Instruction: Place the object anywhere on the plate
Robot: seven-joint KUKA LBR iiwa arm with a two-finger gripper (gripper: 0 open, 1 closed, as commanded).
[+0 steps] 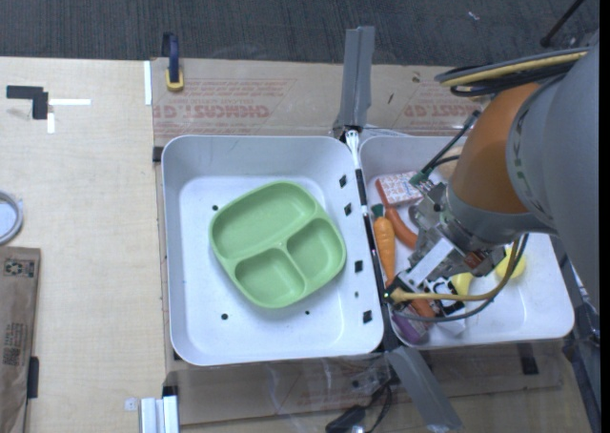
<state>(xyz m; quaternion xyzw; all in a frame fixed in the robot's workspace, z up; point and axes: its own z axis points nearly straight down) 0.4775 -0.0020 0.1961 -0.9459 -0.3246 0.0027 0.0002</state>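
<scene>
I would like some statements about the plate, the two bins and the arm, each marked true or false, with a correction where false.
1. The green plate lies in the left bin. True.
2. The plate has three compartments. True.
3. A carrot lies on the plate. False: the carrot lies in the right bin, along its left wall.
4. The arm is above the left bin. False: it is above the right bin.
5. The plate is red. False: it is green.

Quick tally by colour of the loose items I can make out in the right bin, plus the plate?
Green plate: 1
Orange carrot: 1
Red item: 1
Yellow item: 1
Purple item: 1
Red-and-white packet: 1
Total: 6; the arm hides part of the bin.
</scene>
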